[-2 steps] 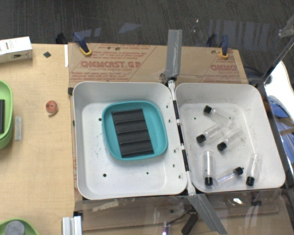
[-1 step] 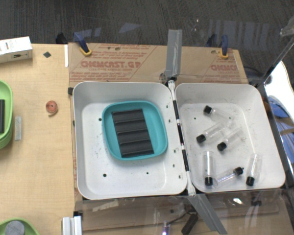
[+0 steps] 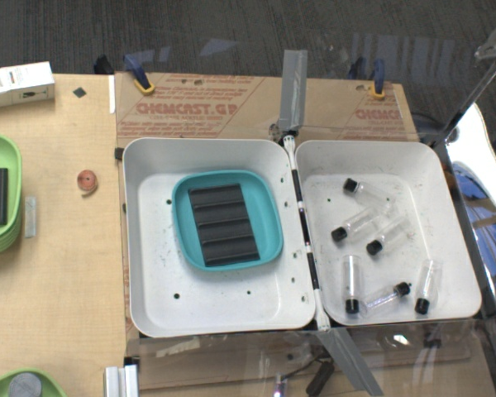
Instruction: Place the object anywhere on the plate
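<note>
A teal plate (image 3: 186,230) lies in the left white bin (image 3: 149,288), and a black ribbed insert (image 3: 223,224) covers its middle. In the right white bin (image 3: 446,304) lie several clear plastic vials with black caps. One vial (image 3: 355,220) rests near the bin's centre, another vial (image 3: 350,285) stands along the front, a third vial (image 3: 426,286) lies at the front right. Smaller ones sit at the back left and middle.
A green tray (image 3: 4,151) with a dark item sits at the far left on the wooden bench. A small pink disc (image 3: 86,180) lies beside the left bin. Cardboard (image 3: 198,106) lies behind the bins.
</note>
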`<state>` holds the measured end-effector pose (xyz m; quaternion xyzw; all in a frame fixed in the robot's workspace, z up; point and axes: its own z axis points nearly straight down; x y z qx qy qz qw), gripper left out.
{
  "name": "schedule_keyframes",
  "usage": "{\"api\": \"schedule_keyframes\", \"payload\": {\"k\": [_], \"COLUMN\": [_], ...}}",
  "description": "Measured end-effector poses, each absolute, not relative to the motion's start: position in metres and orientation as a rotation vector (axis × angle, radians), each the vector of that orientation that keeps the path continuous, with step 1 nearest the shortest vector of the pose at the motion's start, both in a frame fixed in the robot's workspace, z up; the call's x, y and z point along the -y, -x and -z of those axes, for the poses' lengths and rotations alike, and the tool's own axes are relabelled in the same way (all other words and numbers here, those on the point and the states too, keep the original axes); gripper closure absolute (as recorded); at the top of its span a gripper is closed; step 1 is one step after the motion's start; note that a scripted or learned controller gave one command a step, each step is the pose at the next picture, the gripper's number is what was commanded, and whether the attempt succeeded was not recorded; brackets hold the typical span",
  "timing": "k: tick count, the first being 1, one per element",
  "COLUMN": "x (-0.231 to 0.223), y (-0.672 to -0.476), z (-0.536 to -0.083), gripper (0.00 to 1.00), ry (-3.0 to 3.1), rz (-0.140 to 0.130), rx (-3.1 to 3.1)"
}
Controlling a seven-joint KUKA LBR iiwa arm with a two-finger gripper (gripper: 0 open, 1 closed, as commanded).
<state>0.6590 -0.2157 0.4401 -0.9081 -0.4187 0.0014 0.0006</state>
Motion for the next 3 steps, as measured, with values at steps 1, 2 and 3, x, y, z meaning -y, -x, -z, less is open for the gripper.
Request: {"api": "schedule_keyframes", "payload": {"k": [1, 2, 3], "x": [0.2172, 0.2184, 0.2185], "y": [-0.6546, -0.6471, -0.6535], "z": [-0.4389, -0.4393, -0.4394], "gripper": [0.00, 0.00, 0.00], "ry": [2.906, 2.938, 2.966], "rz": [-0.008, -0.008, -0.005], "rx": [1.185, 1.103, 1.031]}}
